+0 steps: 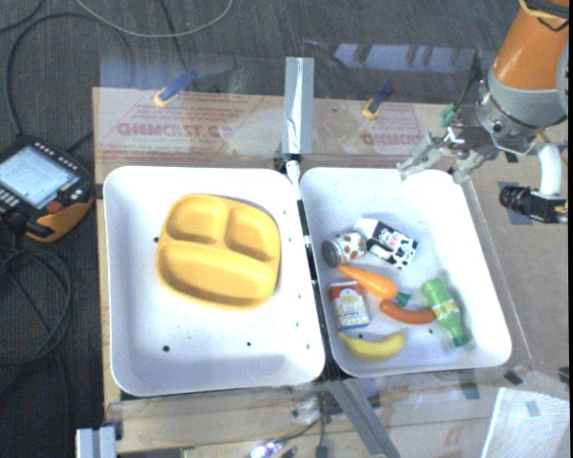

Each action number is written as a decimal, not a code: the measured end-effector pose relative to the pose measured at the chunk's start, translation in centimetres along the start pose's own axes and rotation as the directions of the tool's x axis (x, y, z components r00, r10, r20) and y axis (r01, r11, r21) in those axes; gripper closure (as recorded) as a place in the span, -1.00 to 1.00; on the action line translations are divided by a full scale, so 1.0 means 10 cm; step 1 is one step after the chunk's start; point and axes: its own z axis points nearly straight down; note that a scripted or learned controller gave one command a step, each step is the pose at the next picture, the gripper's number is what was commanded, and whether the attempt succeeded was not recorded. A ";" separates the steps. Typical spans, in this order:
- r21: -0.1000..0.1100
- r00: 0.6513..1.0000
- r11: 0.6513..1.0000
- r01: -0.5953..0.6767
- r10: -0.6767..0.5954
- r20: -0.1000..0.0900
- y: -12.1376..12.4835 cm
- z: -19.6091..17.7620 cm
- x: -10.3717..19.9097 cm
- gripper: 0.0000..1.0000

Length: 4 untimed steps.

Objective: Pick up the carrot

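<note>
Banana (375, 344) lies nearest, at the right bin's (477, 241) front wall; behind it, the carrot (368, 280).
Orange, tapered, the carrot lies slantwise mid-bin among packed toys. Open floor remains toward the far wall, where the gripper (441, 161) hovers with fingers spread, grasping nothing.

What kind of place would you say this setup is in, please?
Probably a robotics lab test bench: a grey-and-orange arm reaches over two white bins, a teach pendant lies on the carpet with cables, and toy food such as a carrot fills the right bin.
</note>
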 end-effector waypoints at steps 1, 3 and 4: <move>-0.001 0.930 0.930 0.368 -0.368 0.000 -0.49 0.92 0.17 -1.00; -0.026 0.767 0.767 0.642 -0.641 0.013 -0.93 1.75 0.24 -1.00; -0.031 0.768 0.767 0.641 -0.640 0.018 -0.90 1.65 0.23 1.00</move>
